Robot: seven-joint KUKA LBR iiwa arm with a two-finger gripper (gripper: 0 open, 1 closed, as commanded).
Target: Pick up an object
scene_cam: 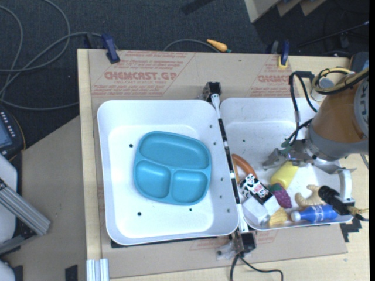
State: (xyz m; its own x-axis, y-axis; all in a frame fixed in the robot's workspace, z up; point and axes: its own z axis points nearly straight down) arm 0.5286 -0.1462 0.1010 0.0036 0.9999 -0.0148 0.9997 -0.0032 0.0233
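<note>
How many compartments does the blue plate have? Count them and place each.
3. The blue divided plate in the left bin has one long compartment on top, two smaller ones below, side by side.

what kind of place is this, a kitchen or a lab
Most likely a robotics lab, not a kitchen: a robot arm reaches over two white bins on a paper-covered bench, with loose cables on the carpet.

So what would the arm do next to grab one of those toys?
Probably drop straight down a little: the gripper sits over the right bin, just above the yellow toy, with nothing visibly between its fingers.
</note>
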